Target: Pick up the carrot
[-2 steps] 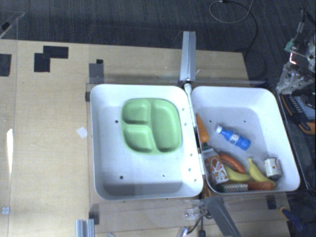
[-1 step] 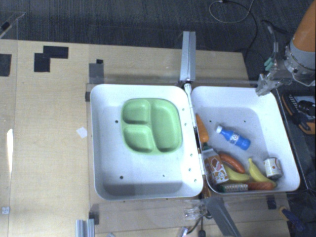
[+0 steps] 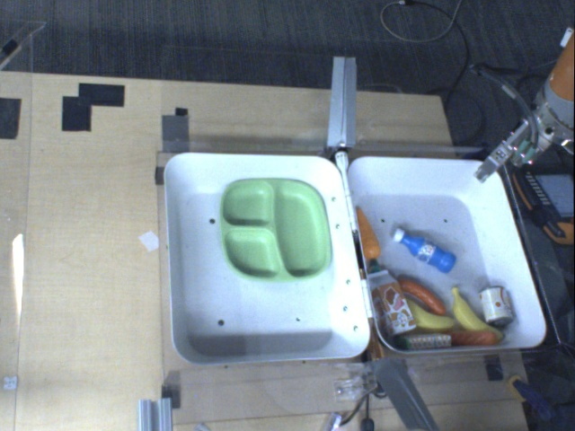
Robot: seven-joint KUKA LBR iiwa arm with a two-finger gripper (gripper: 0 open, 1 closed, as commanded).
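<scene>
Step in hand: approach, judged not yet begun in earnest; nothing grasped.
Hand (image 3: pixel 503 157): at the far right corner of the right bin, above its rim, at the end of the grey arm with its orange band (image 3: pixel 566 43); grip state too small and blurred to tell.
Carrot (image 3: pixel 367 235): orange, slim, lying lengthwise in the right bin (image 3: pixel 449 191), pressed against the left wall just beside the divider between the bins.
Gap to target: well apart, the whole bin floor between hand and carrot.
Neighbours of the carrot: blue bottle (image 3: pixel 425 250) with white cap, near but apart on the bin floor; small printed carton (image 3: pixel 393 305) just below the carrot's near end.
Near-edge clutter: sausage-like red piece (image 3: pixel 422 294), banana (image 3: pixel 469 312), silver can (image 3: pixel 495 304), all crowded along the front wall, away from the carrot.
Left bin (image 3: pixel 193 268): holds a green divided plate (image 3: pixel 275 227); no part in this task.
Surface (image 3: pixel 81 241): pale wood, black markers at the far left.
Next move calls for: travel left across the bin, descent with fingers set across the carrot's narrow width, not along it.
Risk, as a judgement: wall hard against one side of the carrot, little room for a finger there; likely slip or a scrape on the wall.
Progress: early; carrot untouched, at rest on the bin floor.
</scene>
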